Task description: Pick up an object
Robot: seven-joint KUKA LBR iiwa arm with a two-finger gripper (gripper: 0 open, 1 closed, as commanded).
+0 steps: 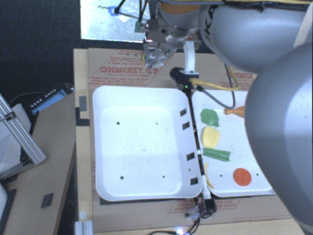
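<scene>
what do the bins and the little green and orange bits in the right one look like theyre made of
Left bin and right bin: likely moulded plastic, smooth matte white with rounded rims. Green leafy piece, green stick and orange disc: probably plastic or rubber toy food, given the flat saturated colours; too small to be sure.

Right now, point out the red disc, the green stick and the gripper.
red disc [242, 176], camera view, middle of its top face.
green stick [216, 154], camera view, middle of its length.
gripper [155, 58], camera view, at its fingertips, above the cardboard behind the bins.
</scene>
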